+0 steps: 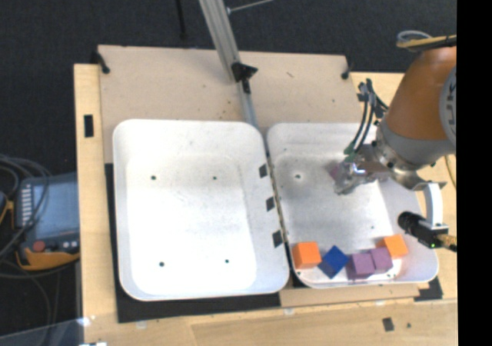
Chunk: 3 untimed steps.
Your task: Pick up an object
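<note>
Tool [347, 180] is seen low over right bin [307, 144], mid-floor; open/closed state can't be told. Blocks are lined along bin's near edge, well apart from tool: orange [307, 254], blue [334, 261], purple [368, 263], orange [396, 245].

No legible text or labels.

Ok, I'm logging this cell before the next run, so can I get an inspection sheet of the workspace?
Surface: wooden bench bearing left bin and right bin, side by side.
Job's things: along the right bin's near edge, orange block, blue block, two purple blocks, second orange block.
Clutter: nothing seen.
Grippers: gripper over the right bin's middle, apart from the blocks.
Cables: wires along the arm; cables at far left.
Surroundings: dark floor, metal rail, handheld pendant.
</note>
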Motion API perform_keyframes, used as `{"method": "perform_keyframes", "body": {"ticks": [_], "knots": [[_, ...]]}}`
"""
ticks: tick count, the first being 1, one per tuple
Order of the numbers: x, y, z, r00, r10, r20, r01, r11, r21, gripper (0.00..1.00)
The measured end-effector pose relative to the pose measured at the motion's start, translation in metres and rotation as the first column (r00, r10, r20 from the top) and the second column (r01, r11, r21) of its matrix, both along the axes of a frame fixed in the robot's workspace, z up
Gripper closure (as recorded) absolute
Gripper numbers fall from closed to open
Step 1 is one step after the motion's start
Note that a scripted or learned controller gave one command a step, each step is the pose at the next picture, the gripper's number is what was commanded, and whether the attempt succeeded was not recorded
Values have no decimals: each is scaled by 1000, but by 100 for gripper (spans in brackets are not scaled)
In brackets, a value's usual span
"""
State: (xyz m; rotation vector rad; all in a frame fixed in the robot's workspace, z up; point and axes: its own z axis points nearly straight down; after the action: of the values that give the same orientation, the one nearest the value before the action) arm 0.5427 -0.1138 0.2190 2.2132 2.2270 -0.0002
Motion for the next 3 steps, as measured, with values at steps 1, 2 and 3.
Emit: {"method": "perform_keyframes", "body": {"ticks": [1, 2, 3], "knots": [[-2, 56, 14, 1000, 2, 2, -2, 1000, 3, 100], [-3, 106, 25, 1000, 2, 2, -2, 1000, 3, 100], [-7, 162, 33, 1000, 3, 1, -3, 1000, 4, 100]]}}
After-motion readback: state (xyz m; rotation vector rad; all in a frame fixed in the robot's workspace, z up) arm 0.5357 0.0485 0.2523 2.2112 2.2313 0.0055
